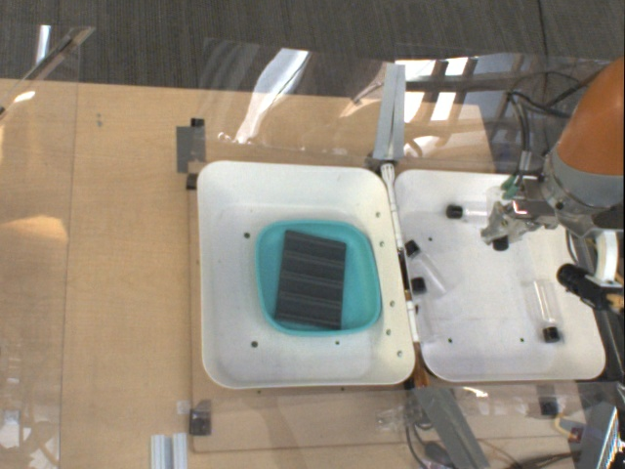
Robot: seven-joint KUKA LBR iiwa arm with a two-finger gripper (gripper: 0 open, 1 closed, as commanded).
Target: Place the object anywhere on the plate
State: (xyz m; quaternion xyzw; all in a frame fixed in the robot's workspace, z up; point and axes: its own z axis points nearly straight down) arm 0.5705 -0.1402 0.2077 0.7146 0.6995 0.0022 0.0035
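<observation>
A dark grey ribbed rectangular block (312, 279) lies flat on the teal plate (365, 301) in the middle of the left white bin (225, 350). It sits slightly left of the plate's centre, its long side running front to back. My gripper (505, 229) hangs over the far part of the right bin (488, 350), well to the right of the plate and the block. Nothing shows under it but the white bin floor.
A raised rim (398, 262) divides the two bins. Small black studs (417, 284) and a clear tube (542, 299) lie on the right bin's floor. Metal posts and clear sheeting (391, 106) stand behind the bins. Bare wooden bench (98, 262) spreads to the left.
</observation>
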